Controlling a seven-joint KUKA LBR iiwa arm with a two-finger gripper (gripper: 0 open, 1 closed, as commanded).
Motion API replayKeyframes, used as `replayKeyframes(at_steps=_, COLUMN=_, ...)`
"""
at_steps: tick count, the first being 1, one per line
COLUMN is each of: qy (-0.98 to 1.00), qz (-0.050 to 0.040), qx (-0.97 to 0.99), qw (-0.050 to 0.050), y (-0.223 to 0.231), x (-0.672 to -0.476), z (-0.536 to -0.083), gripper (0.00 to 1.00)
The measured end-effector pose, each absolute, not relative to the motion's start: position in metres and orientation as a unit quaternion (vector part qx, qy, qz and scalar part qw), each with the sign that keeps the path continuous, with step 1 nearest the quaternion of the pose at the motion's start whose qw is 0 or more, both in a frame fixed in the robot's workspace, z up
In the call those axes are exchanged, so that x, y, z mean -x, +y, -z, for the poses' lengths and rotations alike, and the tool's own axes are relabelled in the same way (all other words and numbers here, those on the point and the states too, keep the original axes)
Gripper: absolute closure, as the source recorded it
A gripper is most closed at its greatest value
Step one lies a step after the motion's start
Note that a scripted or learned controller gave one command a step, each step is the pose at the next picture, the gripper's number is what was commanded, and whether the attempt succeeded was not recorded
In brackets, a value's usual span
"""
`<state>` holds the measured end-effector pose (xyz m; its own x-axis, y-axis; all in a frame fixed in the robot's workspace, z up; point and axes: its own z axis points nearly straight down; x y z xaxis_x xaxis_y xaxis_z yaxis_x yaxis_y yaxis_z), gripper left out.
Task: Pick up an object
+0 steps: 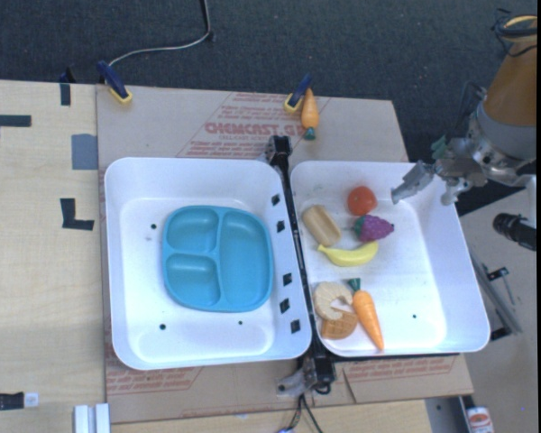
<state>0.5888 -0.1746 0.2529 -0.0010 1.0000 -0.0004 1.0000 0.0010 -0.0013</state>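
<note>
The gripper [430, 184] hung over the right bin's [451, 278] far right edge, fingers spread wide with nothing between them, the tomato [362, 198] lying just beside it.

Bench [36, 242] bears cardboard sheet [207, 133], two white bins [126, 188].

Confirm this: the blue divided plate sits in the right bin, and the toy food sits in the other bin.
Not quite. The camera view shows the blue divided plate in the left bin; the toy food, such as the banana, lies in the right bin.
</note>
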Motion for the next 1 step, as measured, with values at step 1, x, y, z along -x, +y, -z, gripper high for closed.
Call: replayKeyframes(at_steps=1, qy=-0.708, qz=0.0013, qx=0.706, qw=-0.002, y=-0.1440, x=-0.6624, z=-0.0865, gripper=0.00)
